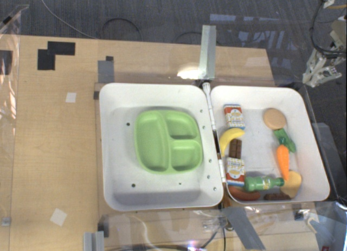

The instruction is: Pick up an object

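The right bin [309, 136] holds several toy foods. Along its left side lie a red-and-white carton [234, 116], a banana [230, 137], a brown bar [235, 148] and a second carton [235, 169]. A green bottle [263, 181] lies across the near end, above a brown sausage [245, 194]. An orange carrot [282, 159] with green leaves lies on the right, below a tan round disc [275, 118]. A yellow piece [293, 180] sits by the carrot's tip. My gripper [321, 71] hangs pale at the far right, outside the bins and above the right bin's far corner, away from all objects.
The left bin [116, 136] holds a green divided tray [168, 141] at its middle. A metal post [207, 49] stands behind the seam between the bins. Cables hang at the top right near the gripper. Bare wooden bench lies to the left.
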`<state>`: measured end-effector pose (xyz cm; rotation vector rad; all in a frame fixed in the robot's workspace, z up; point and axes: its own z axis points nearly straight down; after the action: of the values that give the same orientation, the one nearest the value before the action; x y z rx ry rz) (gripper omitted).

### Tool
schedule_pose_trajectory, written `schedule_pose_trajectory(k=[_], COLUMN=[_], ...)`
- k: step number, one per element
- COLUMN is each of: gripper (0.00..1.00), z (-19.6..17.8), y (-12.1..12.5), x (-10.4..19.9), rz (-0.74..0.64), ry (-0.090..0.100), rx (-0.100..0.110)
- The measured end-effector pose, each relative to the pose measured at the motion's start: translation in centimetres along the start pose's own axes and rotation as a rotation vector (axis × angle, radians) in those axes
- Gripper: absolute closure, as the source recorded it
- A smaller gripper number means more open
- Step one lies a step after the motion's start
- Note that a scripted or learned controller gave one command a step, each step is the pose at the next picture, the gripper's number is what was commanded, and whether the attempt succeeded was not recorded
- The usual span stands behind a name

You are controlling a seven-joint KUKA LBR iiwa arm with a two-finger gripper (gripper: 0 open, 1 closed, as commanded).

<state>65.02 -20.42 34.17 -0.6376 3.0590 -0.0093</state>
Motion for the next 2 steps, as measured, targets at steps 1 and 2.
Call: schedule_pose_trajectory(k=[1, 2], gripper=[1.00, 1.00], z=[-1.3, -2.7], y=[0.0, 0.0], x=[-0.2, -0.5], rz=[-0.001, -0.003], ry=[-0.009, -0.020], rx=[0.004, 0.010])
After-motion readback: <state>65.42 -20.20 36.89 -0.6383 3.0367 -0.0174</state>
